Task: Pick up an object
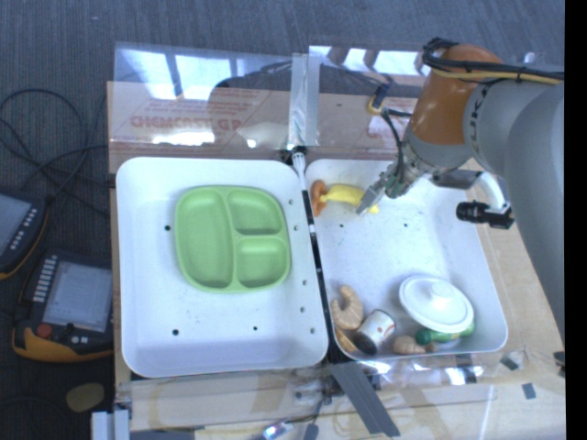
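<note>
A yellow banana [343, 193] lies at the far left of the right bin [431, 232], beside a small orange object [318, 196] against the divider. My gripper [373, 200] slants down from the orange-banded wrist [449, 99] and sits at the banana's right end, touching or nearly touching it. I see nothing lifted off the bin floor.
The left bin [147, 273] holds a green divided plate [231, 238]. At the right bin's near edge sit a white lidded bowl [436, 303], a brown pastry-like item [347, 306], a small cup [375, 327] and a green piece [449, 335]. Cables and devices lie off the bench to the left.
</note>
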You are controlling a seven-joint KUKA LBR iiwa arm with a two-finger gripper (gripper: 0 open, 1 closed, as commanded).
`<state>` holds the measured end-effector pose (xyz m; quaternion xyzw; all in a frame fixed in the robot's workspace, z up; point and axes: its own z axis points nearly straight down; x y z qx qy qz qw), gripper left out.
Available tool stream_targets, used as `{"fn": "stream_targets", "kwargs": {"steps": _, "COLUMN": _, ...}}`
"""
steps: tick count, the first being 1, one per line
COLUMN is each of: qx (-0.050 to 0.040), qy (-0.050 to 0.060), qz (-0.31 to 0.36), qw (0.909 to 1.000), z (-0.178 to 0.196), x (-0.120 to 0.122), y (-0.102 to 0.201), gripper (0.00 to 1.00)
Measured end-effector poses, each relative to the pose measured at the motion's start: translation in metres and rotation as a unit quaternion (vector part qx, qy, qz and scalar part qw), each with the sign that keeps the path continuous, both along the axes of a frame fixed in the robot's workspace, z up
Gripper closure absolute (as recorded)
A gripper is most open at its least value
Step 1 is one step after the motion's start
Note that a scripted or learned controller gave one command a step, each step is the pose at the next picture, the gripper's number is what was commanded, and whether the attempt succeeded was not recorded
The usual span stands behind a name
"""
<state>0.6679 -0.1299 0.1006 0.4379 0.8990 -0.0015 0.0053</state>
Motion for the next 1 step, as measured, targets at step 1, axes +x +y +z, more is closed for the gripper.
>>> {"fn": "stream_targets", "kwargs": {"steps": 1, "qx": 0.0041, "qy": 0.003, "qz": -0.017, "qw": 0.9998, "z": 0.1235, "x": -0.0298, "y": 0.0613, "gripper": 1.0}}
